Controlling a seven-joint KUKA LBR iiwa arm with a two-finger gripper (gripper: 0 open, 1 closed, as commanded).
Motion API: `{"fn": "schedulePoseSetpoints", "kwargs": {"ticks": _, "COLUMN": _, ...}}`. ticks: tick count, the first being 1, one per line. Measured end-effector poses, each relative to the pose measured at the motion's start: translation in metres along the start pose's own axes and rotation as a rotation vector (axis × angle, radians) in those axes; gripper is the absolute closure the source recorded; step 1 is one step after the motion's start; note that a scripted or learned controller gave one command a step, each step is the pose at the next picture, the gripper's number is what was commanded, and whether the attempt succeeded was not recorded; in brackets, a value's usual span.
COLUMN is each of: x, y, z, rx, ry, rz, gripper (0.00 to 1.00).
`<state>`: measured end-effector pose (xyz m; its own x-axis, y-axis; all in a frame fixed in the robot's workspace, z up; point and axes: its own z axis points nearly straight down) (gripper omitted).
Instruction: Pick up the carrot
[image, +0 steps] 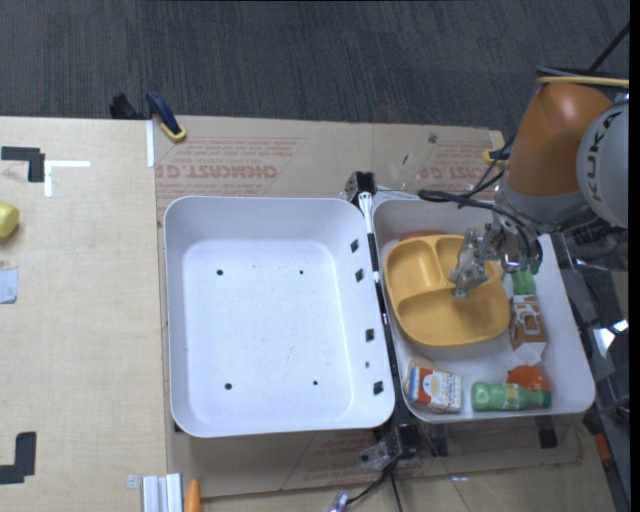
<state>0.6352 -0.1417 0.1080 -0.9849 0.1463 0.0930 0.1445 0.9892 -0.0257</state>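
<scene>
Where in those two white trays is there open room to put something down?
The left bin has a bare floor, wall to wall. The right bin is crowded: yellow divided plate, gripper above it, carrot, green bottle and cartons.

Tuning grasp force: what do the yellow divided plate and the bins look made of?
Yellow divided plate: likely moulded plastic, matte to satin; uniform colour, soft rounded rims. Left bin and right bin: probably thin formed plastic, smooth white with rounded corners. Could be coated metal; unclear.

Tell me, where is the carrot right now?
The carrot lies in the right bin, near its front right corner, just above the green bottle and below a small carton.
</scene>
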Motion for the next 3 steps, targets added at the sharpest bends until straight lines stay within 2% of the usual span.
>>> {"fn": "schedulePoseSetpoints", "kwargs": {"ticks": 1, "x": -0.002, "y": 0.000, "z": -0.003, "rx": 0.000, "ry": -0.008, "rz": 0.000, "gripper": 0.00}}
{"fn": "schedulePoseSetpoints", "kwargs": {"ticks": 2, "x": -0.004, "y": -0.035, "z": 0.011, "rx": -0.032, "ry": -0.100, "rz": 0.098, "gripper": 0.00}}
{"fn": "schedulePoseSetpoints", "kwargs": {"ticks": 3, "x": -0.005, "y": -0.066, "z": 0.014, "rx": -0.047, "ry": -0.085, "rz": 0.308, "gripper": 0.00}}
